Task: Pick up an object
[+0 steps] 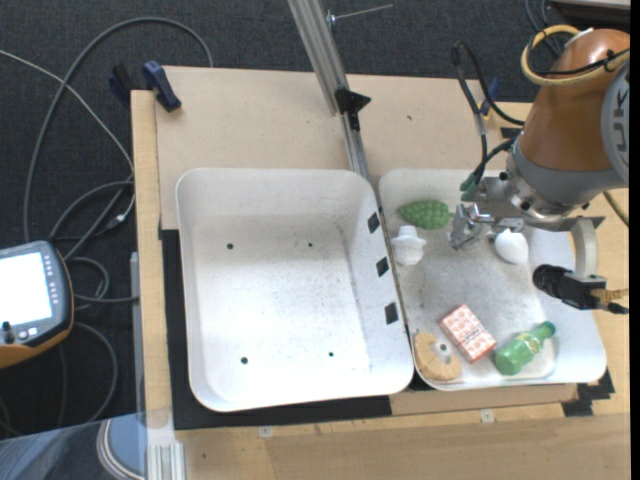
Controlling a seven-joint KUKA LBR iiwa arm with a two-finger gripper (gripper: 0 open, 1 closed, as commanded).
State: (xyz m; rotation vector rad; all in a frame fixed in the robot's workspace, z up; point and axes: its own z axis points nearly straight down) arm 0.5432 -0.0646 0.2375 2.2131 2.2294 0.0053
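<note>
**First onlooker:** The grey arm reaches in from three o'clock and its gripper (466,226) hangs low over the right-hand bin (440,286), up toward the bin's twelve o'clock end. How far along would you say it is?

**Second onlooker:** Early, by my reckoning. Nothing is between the fingers that I can make out. Whether they stand apart or together I cannot tell from here; the wrist shadows them.

**First onlooker:** And the goods?

**Second onlooker:** All lying in that right bin. A green bumpy lump (424,213) sits just at the gripper's nine o'clock, a small white piece (407,244) lies by the divider at about eight o'clock, and a white egg-shaped thing (511,246) rests just at its four o'clock, under the wrist. Down at the six o'clock end: a pink patterned box (468,332), a round tan disc (437,357) and a green bottle (523,349), all well apart from the gripper.

**First onlooker:** The left bin (275,288)?

**Second onlooker:** Not in play. So the grasp and the lift are both left to do, I'd judge; the green lump and the egg look nearest.
</note>
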